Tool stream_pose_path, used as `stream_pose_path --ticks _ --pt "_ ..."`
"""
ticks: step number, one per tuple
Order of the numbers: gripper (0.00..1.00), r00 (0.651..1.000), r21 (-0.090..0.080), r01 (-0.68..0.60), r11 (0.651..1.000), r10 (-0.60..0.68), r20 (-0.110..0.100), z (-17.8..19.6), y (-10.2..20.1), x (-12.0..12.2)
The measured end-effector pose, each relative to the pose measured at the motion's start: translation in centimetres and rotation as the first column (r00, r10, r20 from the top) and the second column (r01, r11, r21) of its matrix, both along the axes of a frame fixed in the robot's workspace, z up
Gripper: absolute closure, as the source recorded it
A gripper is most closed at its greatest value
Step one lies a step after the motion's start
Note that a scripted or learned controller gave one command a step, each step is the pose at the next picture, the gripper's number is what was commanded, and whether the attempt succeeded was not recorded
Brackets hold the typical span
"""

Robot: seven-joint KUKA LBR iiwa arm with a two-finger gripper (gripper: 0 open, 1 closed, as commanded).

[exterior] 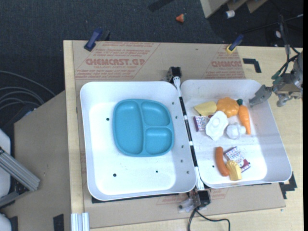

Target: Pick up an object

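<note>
Rightward, hand point(262, 94) over right bin's point(276, 148) far right corner, grip unreadable, holding nothing visible. Just beside: one carrot point(245, 119), one orange point(227, 106), one fried egg point(216, 125), one sausage point(221, 161). In left bin point(96, 143): one blue divided plate point(143, 127).

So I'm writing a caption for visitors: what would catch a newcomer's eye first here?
First the blue divided plate, alone in the left bin. Next the bright heap of toy food in the right bin: a carrot, a fried egg, a sausage. The gripper sits at that bin's upper right edge, above the heap.
</note>
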State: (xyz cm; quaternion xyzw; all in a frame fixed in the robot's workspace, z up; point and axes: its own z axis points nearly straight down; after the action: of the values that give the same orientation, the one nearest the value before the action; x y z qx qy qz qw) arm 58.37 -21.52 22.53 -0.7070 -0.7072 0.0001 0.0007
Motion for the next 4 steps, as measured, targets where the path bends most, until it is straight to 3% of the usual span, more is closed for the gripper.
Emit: stream_pose_path --ticks 1,2,3,4 --pt "0.0 1.0 0.0 -0.001 1.0 0.001 0.0 -14.1 2.7 7.4" --pt "1.0 1.0 -0.004 -0.003 1.0 0.003 0.004 -12.9 2.7 7.6" --pt "0.0 1.0 -0.003 -0.003 1.0 0.003 0.003 -13.0 2.7 7.6" --pt "0.0 1.0 0.0 -0.001 1.0 0.001 -0.001 -14.0 6.8 8.3"
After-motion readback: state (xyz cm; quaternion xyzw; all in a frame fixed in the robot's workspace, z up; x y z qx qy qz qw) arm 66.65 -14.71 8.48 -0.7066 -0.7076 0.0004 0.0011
